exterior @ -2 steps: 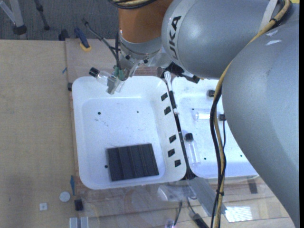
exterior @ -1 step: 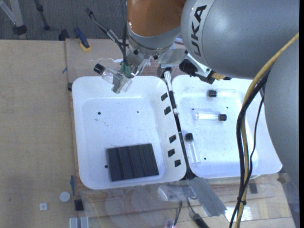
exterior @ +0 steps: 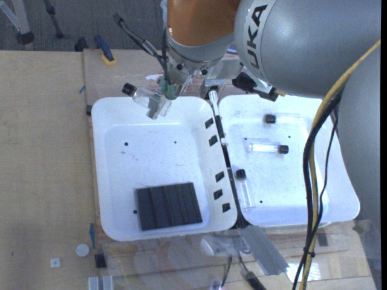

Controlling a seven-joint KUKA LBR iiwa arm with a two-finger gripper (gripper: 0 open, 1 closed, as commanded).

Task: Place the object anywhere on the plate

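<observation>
Over the far rim of the left bin, seen from the camera view: gripper pointing down, pinched on the tail end of a clear vial. Vial held aloft and lying roughly level, with its black cap sticking out to the left, beyond the bin's far-left corner. Well apart from it, toward the near wall of the same bin: the dark ridged plate, lying flat and bare.

Judged to be the carry step, with the drop not yet made. To do it well: bring the vial across the bin toward the near side, stop over the middle of the plate rather than its edge, and lower close before letting go. Round and smooth, so likely to roll. Best laid along the ridges, not across them, and released gently.

Plenty of open white floor between vial and plate, nothing in the way. Plate's right edge near the black-tabbed divider, its near edge close to the bin wall, so little margin on those two sides. Beyond the divider, in the right bin, three loose vials, well clear of the path. Hanging cable over the right bin, also out of the way.
</observation>
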